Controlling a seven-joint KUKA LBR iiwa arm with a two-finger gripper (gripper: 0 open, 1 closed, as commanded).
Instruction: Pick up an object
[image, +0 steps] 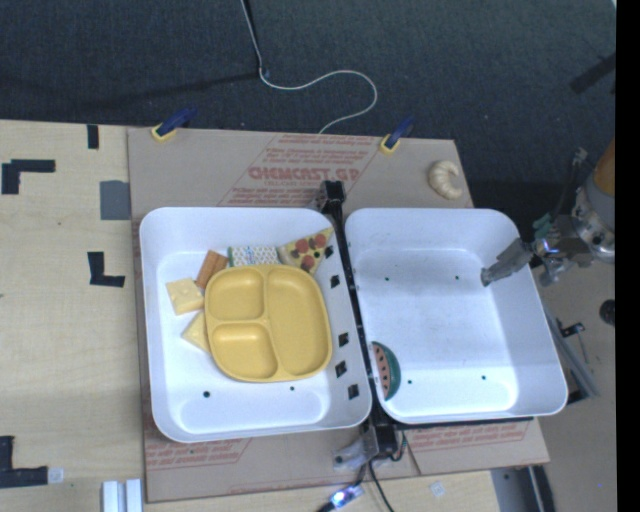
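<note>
You see nothing picked yet: the gripper (492, 274) hangs over the right bin (545, 330) edge, I cannot tell its state; the yellow plate (268, 322) lies untouched.

R bin (520, 380) floor was mostly bare, so lots of free room there; only a watermelon-slice piece (386, 368) sat tight vs its L wall near the front corner. L bin (160, 400) was crowded: yellow divided plate (268, 322) took the centre, w/ small flat food pieces (186, 296) wedged btwn plate and L wall, more along the back wall (310, 247). Free strip ran along L bin's front edge. End effector (500, 268) hung over R bin's R rim.
</note>
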